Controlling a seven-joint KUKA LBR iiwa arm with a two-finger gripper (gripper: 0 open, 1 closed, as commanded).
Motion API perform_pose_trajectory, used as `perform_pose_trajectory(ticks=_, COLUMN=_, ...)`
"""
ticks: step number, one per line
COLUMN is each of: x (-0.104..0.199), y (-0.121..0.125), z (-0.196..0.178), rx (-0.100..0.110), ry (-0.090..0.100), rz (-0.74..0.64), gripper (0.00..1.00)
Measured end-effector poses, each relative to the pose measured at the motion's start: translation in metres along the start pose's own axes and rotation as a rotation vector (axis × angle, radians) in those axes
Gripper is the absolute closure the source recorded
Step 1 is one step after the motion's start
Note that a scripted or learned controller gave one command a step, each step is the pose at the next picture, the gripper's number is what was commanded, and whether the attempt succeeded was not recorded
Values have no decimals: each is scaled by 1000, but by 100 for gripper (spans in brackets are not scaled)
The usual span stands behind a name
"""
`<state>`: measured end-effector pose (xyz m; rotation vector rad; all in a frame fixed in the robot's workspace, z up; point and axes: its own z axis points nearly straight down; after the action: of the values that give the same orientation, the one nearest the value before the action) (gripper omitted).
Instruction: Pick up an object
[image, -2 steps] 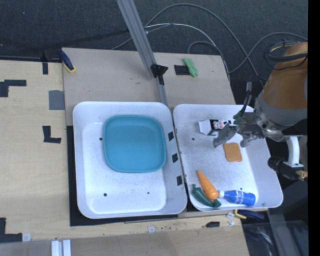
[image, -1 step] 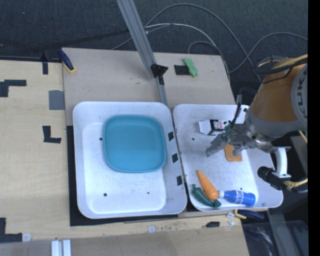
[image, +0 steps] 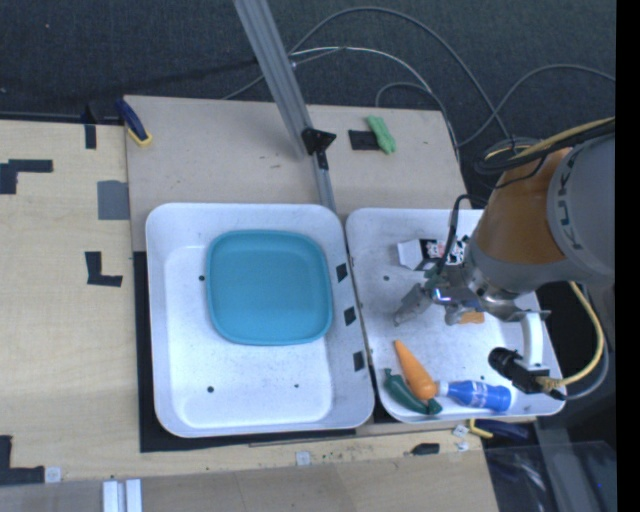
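Toy carrot (image: 414, 370) near bin's front, just below gripper (image: 412, 305).

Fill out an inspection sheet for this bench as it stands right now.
Surface: light wooden bench with black tape marks, bearing a left bin and a right bin.
Job's things: teal plate lies flat in the left bin; toy carrot and blue bottle lie near the right bin's front edge.
Clutter: green clip and blue-yellow clamp on the board behind the bins.
Grippers: gripper sits low over the right bin, nothing seen between its fingers.
Cables: grey cables loop behind the bench; yellow cable by the arm.
Surroundings: dark carpet, slanted metal pole.
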<state>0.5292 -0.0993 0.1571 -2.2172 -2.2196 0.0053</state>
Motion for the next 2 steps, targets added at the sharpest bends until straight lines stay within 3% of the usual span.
perform_pose_trajectory(ticks=1, x=7, y=6, z=50, rx=0, ry=0, rz=0, gripper=0)
perform_pose_trajectory(ticks=2, x=6, y=7, z=38, rx=-4, ry=0, rz=0, gripper=100)
